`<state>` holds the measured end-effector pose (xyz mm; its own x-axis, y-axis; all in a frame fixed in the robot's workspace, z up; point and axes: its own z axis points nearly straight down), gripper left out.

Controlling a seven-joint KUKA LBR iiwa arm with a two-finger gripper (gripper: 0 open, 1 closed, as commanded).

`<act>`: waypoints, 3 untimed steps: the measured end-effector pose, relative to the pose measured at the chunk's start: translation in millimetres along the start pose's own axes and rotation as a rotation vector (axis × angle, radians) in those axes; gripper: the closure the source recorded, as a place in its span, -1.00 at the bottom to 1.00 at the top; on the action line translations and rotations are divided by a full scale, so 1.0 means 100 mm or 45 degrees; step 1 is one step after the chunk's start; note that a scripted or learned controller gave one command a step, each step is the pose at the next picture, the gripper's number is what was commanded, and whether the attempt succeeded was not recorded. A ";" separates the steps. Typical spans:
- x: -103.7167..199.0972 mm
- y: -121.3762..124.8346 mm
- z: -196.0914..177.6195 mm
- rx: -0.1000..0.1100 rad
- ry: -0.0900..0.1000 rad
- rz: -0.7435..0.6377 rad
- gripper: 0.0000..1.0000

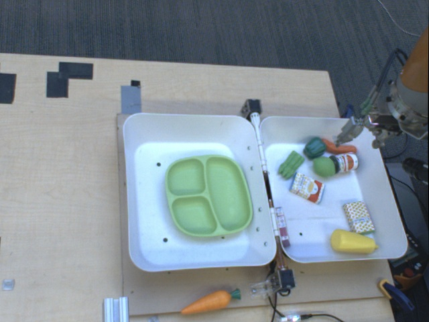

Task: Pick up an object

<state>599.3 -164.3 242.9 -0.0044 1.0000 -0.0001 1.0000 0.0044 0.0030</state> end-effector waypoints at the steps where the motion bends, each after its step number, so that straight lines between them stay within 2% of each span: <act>1: 0.03 0.23 1.21 -0.017 -0.006 -0.001 -1.00; 2: 0.02 0.25 1.08 -0.027 -0.009 -0.003 1.00; 3: -0.40 0.70 0.90 -0.004 -0.002 -0.002 1.00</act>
<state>670.0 -203.9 152.9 -0.0057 1.0000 -0.0016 1.0000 0.0058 0.0062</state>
